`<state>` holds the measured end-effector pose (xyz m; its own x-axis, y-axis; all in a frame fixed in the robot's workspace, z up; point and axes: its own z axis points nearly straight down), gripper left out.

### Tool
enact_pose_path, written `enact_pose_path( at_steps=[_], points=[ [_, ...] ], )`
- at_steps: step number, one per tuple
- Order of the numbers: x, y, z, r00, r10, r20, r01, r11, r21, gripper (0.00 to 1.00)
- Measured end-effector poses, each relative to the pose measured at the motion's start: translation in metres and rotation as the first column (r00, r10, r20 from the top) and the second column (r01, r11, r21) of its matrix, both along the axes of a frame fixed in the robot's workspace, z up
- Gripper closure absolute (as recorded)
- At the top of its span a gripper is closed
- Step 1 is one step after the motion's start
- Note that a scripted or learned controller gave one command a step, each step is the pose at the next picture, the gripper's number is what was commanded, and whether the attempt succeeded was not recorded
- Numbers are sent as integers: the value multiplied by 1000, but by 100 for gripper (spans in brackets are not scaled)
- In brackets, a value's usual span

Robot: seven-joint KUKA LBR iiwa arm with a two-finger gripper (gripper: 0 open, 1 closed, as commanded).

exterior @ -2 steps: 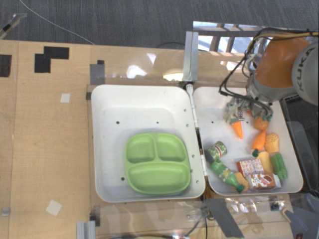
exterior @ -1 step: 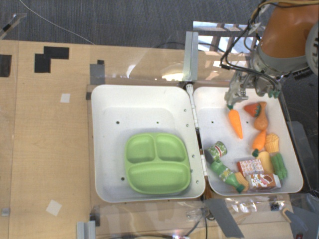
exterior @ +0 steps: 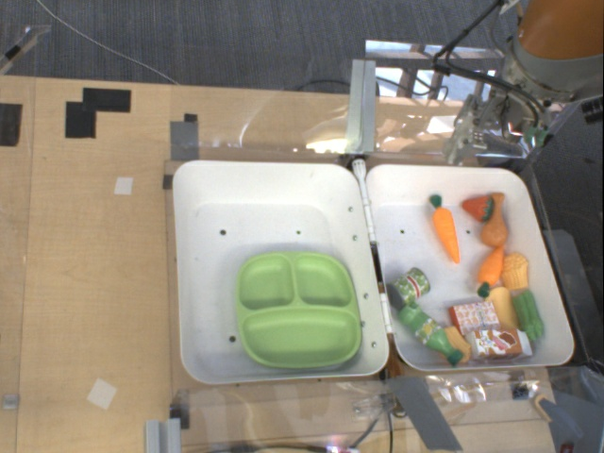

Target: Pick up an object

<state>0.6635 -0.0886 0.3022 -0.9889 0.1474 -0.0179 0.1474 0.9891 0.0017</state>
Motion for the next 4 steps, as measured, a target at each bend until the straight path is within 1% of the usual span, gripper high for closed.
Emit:
enact_pose_path(
  at_steps=[2, 3, 4],
  points=[
    [4, 3, 25, 1000, 11, 20, -11, 1000, -1, 100],
    [-45, -17, -8, 968, 249, -10, -249, 968, -2, 100],
    [7, -14, 59, 976, 216, -1, -216, 976, -4, 100]
  ],
)
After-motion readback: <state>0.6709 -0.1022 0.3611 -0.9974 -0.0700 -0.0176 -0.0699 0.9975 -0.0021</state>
